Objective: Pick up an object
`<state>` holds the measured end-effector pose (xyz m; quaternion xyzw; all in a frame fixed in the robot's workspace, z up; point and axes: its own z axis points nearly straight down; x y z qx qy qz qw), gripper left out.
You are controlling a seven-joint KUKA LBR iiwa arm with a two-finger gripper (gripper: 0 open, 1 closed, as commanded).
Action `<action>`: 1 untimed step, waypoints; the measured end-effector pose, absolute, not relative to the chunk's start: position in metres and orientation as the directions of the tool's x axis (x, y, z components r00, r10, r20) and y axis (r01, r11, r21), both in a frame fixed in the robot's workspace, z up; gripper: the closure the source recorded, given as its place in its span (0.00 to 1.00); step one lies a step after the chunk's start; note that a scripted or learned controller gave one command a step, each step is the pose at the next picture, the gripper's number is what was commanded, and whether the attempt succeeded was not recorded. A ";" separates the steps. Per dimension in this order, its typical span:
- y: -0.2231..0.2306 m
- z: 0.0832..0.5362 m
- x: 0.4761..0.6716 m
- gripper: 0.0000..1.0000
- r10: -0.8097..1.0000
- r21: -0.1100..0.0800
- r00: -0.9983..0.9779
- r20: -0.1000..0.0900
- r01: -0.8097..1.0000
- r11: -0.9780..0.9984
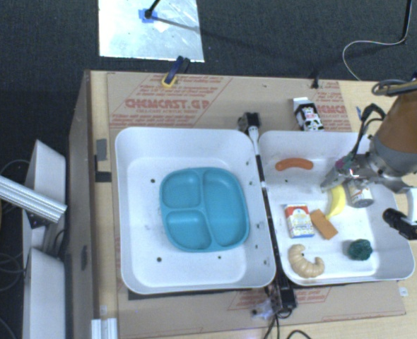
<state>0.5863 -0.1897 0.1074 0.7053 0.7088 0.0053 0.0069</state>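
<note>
The right bin holds several small objects. An orange sausage lies near its back, and a yellow banana lies at its middle. In front of these are a red and white carton, an orange block, a tan croissant and a dark green lump. My gripper hangs low over the right bin, right beside the banana's upper end. Nothing is seen held.
The left bin holds a blue divided plate. A black clamp sits where the bins meet at the back. A small black and white box lies on the cardboard behind the right bin. The arm's black part overhangs the bin's right rim.
</note>
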 end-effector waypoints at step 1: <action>-0.177 0.101 0.580 0.00 1.000 0.025 -0.010 0.002 1.000 0.010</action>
